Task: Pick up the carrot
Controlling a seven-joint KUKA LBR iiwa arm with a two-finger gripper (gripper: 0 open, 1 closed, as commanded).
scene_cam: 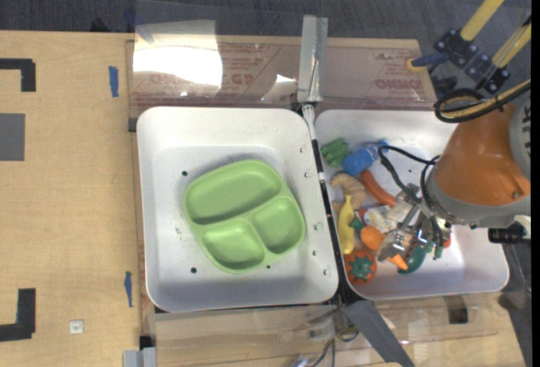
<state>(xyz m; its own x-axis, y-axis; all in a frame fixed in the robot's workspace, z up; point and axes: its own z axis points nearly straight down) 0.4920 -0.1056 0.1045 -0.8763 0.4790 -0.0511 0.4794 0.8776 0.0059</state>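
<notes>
Camera view: hovering low over the right bin [481, 272], gripper [411, 245] poised among piled toys [359, 188], apparently for a grasp from above. Lying just left of the gripper, slanted, carrot [376, 186] resting free in the pile. Finger state: cannot tell. Sitting in the left bin [160, 188], green divided plate [245, 213].

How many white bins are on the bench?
2: the left bin holds a green divided plate; the right bin holds a pile of toys under the gripper.
</notes>
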